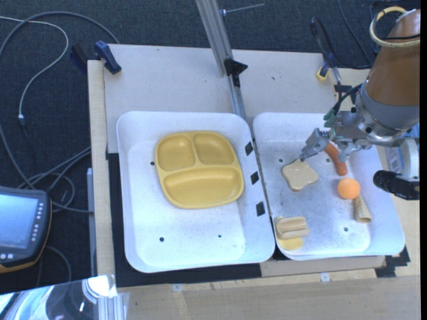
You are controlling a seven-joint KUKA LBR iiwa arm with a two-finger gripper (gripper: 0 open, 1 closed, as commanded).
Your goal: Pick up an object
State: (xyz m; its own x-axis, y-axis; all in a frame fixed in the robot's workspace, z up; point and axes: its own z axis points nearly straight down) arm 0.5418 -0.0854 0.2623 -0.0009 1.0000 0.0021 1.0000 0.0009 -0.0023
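clutter is the main hazard in the right bin (373, 242), where the candidate objects lie close together. the jaws (319, 143) hang at about ten o'clock in that bin, just above the bread slice (299, 176) and beside the carrot (336, 159); whether they are open or closed i cannot tell, and nothing is visibly held. a descent here could land between the bread and the carrot and catch neither, or nudge one against the other. the bread looks flat and thin, tan and matte, so it may offer little edge to pinch and could slide on the speckled white floor. the carrot is a slim orange taper that might roll. the orange ball (348, 189), at three o'clock in the bin, is smooth and round and would likely squirt out of a loose pinch. the cone-like beige piece (361, 210) at four o'clock and the layered sandwich block (291, 227) at seven o'clock look chunkier. the left bin (200, 249) holds a glossy yellow divided plate (199, 168), well apart on the desk (167, 79)
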